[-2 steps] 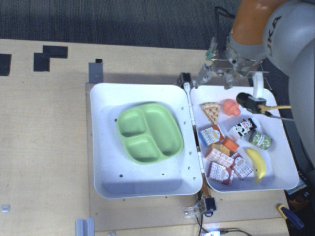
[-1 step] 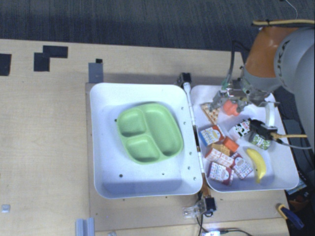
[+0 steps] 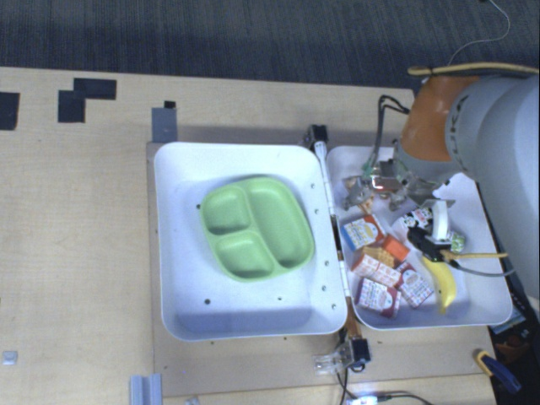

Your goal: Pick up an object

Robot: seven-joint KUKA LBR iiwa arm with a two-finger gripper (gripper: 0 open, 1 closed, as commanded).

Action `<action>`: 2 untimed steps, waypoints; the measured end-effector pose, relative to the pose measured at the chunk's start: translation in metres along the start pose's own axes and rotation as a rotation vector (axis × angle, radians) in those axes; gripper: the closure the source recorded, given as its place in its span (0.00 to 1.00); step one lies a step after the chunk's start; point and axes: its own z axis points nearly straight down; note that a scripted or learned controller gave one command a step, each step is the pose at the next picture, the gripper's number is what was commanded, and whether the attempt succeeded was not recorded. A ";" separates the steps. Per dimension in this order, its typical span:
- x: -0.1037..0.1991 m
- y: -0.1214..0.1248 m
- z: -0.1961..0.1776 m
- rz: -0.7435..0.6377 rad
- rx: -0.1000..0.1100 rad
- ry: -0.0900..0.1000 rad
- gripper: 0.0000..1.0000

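Pale wooden counter (image 3: 76,251) under dark carpet (image 3: 253,15) along the far edge. Black square marks (image 3: 84,98) sit on the counter at far left.

Grey arm (image 3: 498,142) enters from the right, bulky, with its orange band (image 3: 426,121) above the wrist. It leans over the far end of the right bin.

Left bin (image 3: 181,310), white and shallow. It holds one green plate (image 3: 256,226) with three compartments, lying flat near the middle and slightly askew.

Right bin (image 3: 481,298), also white, touches the left bin along their shared wall. All the loose objects to pick from lie here, crowded into its middle and near end.

Pincer (image 3: 377,184) is low in the far left part of the right bin, just beyond the heap of objects. Cannot tell whether it is spread or pressed together, as the metal parts blur into each other. No object is seen pinched in it.

Objects, by size:
- Banana (image 3: 444,287), yellow, near the bin's near right corner, one tip pointing toward the near wall.
- Red-and-white packets (image 3: 378,285), several, overlapping at the near left, beside the banana.
- Orange packet (image 3: 392,247), tilted, just beyond those packets.
- Blue-and-white packet (image 3: 359,233), by the left wall, nearest the pincer.
- White cylinder (image 3: 440,216), standing right of the pincer.
- Black-and-white item (image 3: 416,219), touching the cylinder's left side. Too small to identify.
- Small green item (image 3: 456,244), just right of the cylinder's base.
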 end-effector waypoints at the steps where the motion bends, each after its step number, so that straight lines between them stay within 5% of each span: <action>1: 0.001 0.002 -0.012 -0.002 -0.005 0.000 1.00; 2: 0.056 0.029 -0.125 -0.004 -0.002 0.001 1.00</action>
